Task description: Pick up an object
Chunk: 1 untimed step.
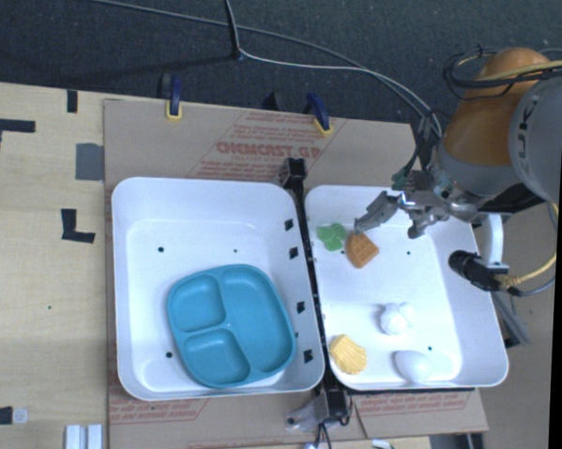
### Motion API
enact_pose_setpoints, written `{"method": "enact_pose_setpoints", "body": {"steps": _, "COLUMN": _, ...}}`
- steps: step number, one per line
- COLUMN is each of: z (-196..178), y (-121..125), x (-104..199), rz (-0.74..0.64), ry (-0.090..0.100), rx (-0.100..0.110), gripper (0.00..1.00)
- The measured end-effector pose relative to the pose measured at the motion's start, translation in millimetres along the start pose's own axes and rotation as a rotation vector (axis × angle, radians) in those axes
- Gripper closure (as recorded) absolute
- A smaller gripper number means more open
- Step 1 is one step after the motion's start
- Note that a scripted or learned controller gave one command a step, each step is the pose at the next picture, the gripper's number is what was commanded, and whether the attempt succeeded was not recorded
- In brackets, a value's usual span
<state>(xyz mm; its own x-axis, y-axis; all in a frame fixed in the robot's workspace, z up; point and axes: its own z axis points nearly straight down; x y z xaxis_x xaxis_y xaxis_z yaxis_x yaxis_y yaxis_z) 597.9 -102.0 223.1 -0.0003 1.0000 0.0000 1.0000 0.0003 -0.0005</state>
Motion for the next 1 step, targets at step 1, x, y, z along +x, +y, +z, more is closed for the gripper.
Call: {"method": "enact_pose_setpoints", "body": {"steps": 1, "z": 10.9, "y": 26.2, "x": 28.8, "rz": -0.051, "ry": 0.000, "rx": 0.000, "gripper": 0.00}}
